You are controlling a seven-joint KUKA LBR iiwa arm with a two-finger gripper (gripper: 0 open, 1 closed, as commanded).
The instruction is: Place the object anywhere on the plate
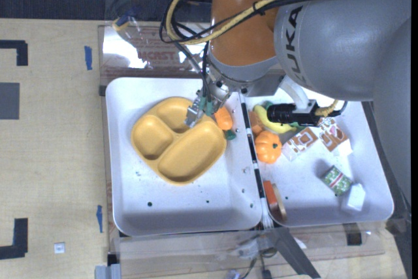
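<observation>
A yellow divided plate (176, 140) lies in the left bin (130, 193). My gripper (198, 111) hangs over the plate's upper right rim, its metal fingertips close together, with a green part just above them. A small orange object (224, 119) sits right beside the fingers, at the plate's right edge near the bin divider. Whether the fingers touch it or hold anything is not clear from this angle.
The right bin (372, 206) holds a banana (269, 119), an orange fruit (268, 148), a red-and-white carton (313, 135), a green packet (336, 180), a white block (356, 197) and a brown item (274, 200) by the divider. The arm's bulk covers the upper right.
</observation>
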